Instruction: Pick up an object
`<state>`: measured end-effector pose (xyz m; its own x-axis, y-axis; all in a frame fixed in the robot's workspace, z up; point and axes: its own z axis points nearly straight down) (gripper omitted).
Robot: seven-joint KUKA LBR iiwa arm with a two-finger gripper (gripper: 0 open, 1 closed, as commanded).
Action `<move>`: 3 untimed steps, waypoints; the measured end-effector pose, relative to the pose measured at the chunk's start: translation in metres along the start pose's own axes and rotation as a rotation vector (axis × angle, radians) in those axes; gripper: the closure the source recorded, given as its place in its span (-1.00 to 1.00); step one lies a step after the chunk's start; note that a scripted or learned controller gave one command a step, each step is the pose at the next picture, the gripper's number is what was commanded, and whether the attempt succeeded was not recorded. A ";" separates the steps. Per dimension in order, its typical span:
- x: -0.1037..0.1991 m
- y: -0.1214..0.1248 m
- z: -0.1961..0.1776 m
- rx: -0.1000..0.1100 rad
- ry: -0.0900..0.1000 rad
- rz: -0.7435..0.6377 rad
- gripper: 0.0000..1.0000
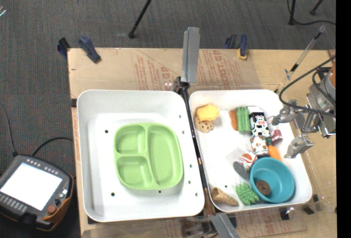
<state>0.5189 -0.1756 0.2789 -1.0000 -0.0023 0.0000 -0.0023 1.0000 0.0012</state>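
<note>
Objs for picking are all sitting in the right bin [219,138]: yellow toy [207,112] w/ a cookie [205,125] just below it near the bin's left wall; a green ridged piece [242,119] lying beside an orange strip [233,118]; a black-and-white cow toy [259,124] next to those. Toward the front, a blue bowl [272,179] is holding a small brown item [264,187]; a green spiky toy [247,193] and an ice-cream cone [225,196] are lying just left of the bowl. The hand [293,132] is hovering at the bin's right edge, nothing seen btwn its fingers; can't tell if they're spread or pressed together. The left bin [93,122] is carrying a green divided tray [148,156]. Both bins are resting on the cardboard-covered worktop [137,69]. A tablet-like pendant [32,190] is lying on the floor at lower left.
</note>
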 end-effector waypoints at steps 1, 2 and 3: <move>0.011 0.021 0.107 -0.004 0.010 -0.143 -1.00; 0.011 0.053 0.187 0.001 -0.009 -0.150 -1.00; 0.010 0.055 0.175 0.001 -0.007 -0.157 1.00</move>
<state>0.5084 -0.1204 0.1036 -0.9874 -0.1584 -0.0067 -0.1584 0.9874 -0.0002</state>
